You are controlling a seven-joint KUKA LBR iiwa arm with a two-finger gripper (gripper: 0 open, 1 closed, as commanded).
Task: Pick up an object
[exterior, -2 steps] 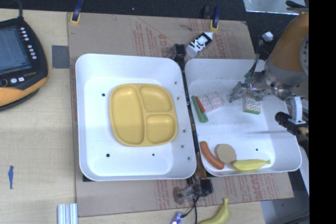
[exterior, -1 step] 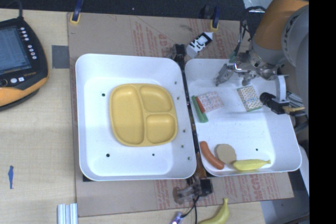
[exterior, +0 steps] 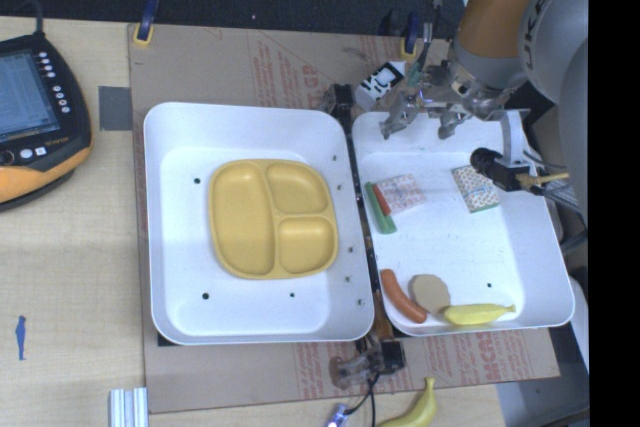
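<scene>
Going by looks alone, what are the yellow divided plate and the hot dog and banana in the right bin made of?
Yellow divided plate: likely moulded plastic, matte, uniform colour with soft rounded compartment edges. Hot dog and banana: probably plastic toy food, smooth, flat saturated colour with faint sheen, though real food can't be ruled out at this resolution.

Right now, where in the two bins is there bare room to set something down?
Bare floor rings the yellow plate in the left bin. In the right bin, the middle is bare, between the packets and the banana. The near-left corner, around the sausage, is crowded.
</scene>
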